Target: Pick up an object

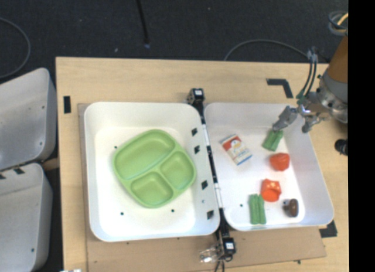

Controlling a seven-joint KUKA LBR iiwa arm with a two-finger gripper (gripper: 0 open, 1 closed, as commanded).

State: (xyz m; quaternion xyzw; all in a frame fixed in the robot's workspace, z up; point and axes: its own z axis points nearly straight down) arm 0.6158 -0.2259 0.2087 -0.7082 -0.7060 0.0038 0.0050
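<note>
The claw point(297, 118) sits over the upper right corner of the right bin point(313, 165), with the arm point(335, 83) entering from the right. Its two fingers stand spread apart: one slants down-left, its tip at or just above the top of a green block, the other points toward the bin's right wall. Nothing lies between them.

Contents of the right bin, counted: six items.
- One green block point(272, 140), tilted, directly below the claw's left finger; contact cannot be confirmed.
- One red round item point(279, 161), just below the green block.
- One small white carton point(236, 149) with red and blue print, left of those two, lying apart from them.
- One orange item point(270, 190), toward the lower middle.
- One green ridged piece point(256, 208), lying lengthwise, just left of and below the orange item.
- One dark brown item point(290, 207), near the lower right corner.

The left bin point(102, 218) holds one item: a green plate point(154, 167) with three compartments, set near its centre.

Both bins rest side by side on the wooden surface point(140, 77), joined along a central seam.
</note>
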